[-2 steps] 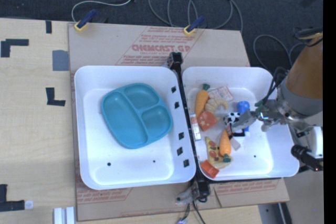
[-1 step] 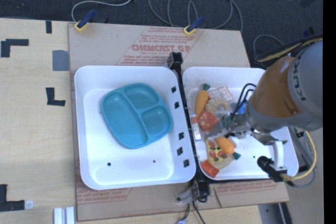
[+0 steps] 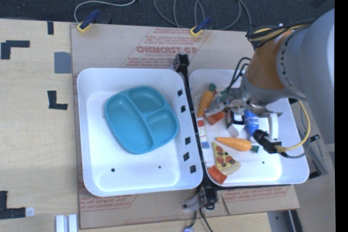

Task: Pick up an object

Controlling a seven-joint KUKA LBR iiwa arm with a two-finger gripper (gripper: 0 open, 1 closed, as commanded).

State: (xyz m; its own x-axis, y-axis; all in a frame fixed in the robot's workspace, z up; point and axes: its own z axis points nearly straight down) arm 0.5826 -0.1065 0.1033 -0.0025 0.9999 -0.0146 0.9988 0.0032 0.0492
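Right bin (image 3: 293, 171), held items: two carrots, pizza slice (image 3: 225, 158), red block (image 3: 217, 174), blue bottle (image 3: 251, 123). My claw (image 3: 237, 115): low over the bin's middle, whether open or closed I cannot tell. Nearest carrot (image 3: 235, 143) lies just toward the counter's near edge from my claw, long axis running across the bin. Left bin: blue plate (image 3: 142, 118).

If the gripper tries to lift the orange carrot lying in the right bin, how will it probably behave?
The orange tapered toy carrot looks like smooth moulded plastic, so it is probably stiff and light. Its rounded body lies flat on the right white bin, so a push may roll or spin it. The narrowing end could slip out of the gripper; a grasp across its thicker part seems safer.
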